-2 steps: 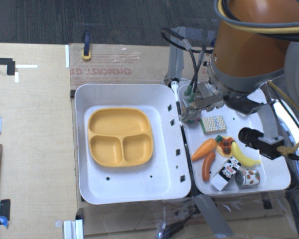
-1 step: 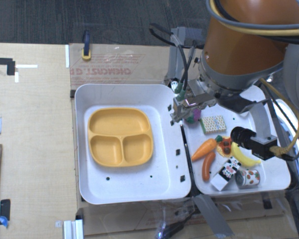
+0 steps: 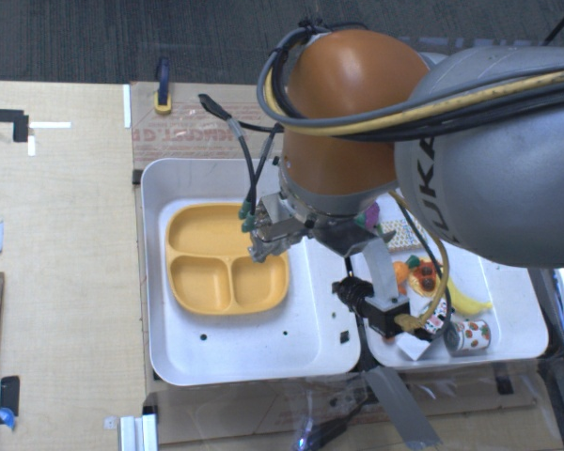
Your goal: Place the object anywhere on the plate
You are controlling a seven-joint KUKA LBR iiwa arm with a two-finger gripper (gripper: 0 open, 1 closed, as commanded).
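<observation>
The gripper (image 3: 263,242) hangs low over the right edge of the yellow plate (image 3: 207,271), where the upper compartment meets the lower right one. From where I stand the arm (image 3: 357,111) bulks over it, and I cannot tell whether the gripper has anything in it or how it is set; the metal tip is small and dark against the yellow. A speck of green (image 3: 245,216) sits at its upper side, too small for me to say if it belongs to the tool or to something carried.

The plate is a three-part dish lying in the left bin (image 3: 244,350), its compartments bare as far as I can see. If the object is meant to come from the right bin (image 3: 517,318), it lies well apart from the gripper, across the wall between the bins. There I see a yellow banana-like piece (image 3: 470,299), an orange item (image 3: 421,275) and a small patterned can (image 3: 472,334) crowded together, partly behind the arm's cables.

These look like light toy pieces, stiff plastic and somewhat slick. The banana piece, I'd judge, is best taken across its narrow middle, and the can across its round body, where it could slip or roll.
</observation>
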